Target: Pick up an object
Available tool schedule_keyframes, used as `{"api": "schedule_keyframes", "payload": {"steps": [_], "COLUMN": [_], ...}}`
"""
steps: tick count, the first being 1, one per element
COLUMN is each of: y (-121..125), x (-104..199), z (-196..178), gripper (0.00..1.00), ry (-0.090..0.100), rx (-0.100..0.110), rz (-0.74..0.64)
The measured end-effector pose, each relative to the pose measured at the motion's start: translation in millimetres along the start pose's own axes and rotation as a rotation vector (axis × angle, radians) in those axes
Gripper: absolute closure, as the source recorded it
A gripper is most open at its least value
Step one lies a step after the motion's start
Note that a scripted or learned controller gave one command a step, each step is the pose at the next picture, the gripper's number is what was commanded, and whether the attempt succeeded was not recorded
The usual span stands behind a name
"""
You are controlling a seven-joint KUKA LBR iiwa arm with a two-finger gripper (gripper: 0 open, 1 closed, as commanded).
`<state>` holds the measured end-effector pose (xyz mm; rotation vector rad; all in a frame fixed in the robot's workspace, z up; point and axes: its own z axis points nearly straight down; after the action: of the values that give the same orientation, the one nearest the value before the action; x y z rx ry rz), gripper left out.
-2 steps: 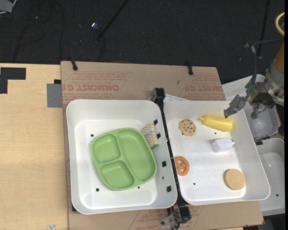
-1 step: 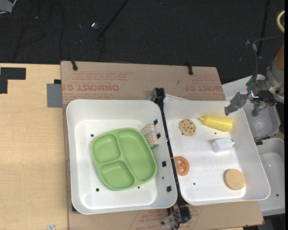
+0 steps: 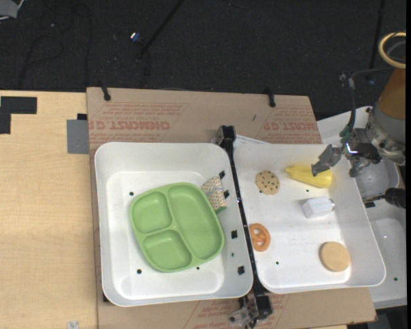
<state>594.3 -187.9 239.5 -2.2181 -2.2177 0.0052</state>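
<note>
The gripper (image 3: 344,159), jaws spread and grasping nothing, hangs just right of the yellow banana (image 3: 308,175), whose long axis runs left-right.

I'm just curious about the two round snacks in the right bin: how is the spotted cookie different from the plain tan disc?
The cookie is speckled with dark spots; the tan disc is plain. The cookie looks a little smaller than the disc. The cookie lies toward the far side of the right bin, left of a yellow piece; the disc lies near the bin's near right corner. Both are round, lie flat and stand apart from other things.
</note>
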Motion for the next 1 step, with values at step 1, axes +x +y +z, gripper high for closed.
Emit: {"api": "schedule_keyframes", "payload": {"steps": [1], "y": [6.8], "x": [4.5], "z": [60.8], "gripper": [0.0], "ry": [0.001], "rx": [0.002], "rz": [-0.001]}}
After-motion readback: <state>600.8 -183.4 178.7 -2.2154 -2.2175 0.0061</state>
